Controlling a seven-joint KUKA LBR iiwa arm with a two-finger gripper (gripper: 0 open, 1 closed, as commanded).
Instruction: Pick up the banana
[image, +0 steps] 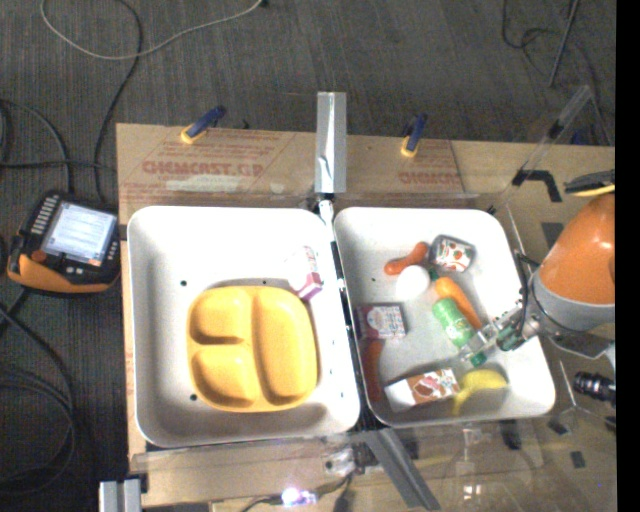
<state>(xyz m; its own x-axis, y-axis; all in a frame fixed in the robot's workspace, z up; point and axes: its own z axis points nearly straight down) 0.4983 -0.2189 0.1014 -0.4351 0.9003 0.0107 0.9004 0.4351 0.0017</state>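
Note:
The banana (482, 384) is yellow and lies in the front right corner of the right bin (500, 232), partly tucked beside a red-and-white carton (430, 386). My gripper (483, 348) reaches in from the right, hanging just above the banana's far side and over the lower end of a green bottle (452, 318). Nothing shows between its tips. The orange band of the arm (588, 258) is at the right edge.
The right bin also holds an orange carrot (456, 295), a white egg shape (412, 283), a red piece (402, 266), a printed can (452, 253) and a small purple carton (385, 320). The left bin (160, 240) bears a yellow divided tray (255, 345) and a small pink-and-white packet (308, 278).

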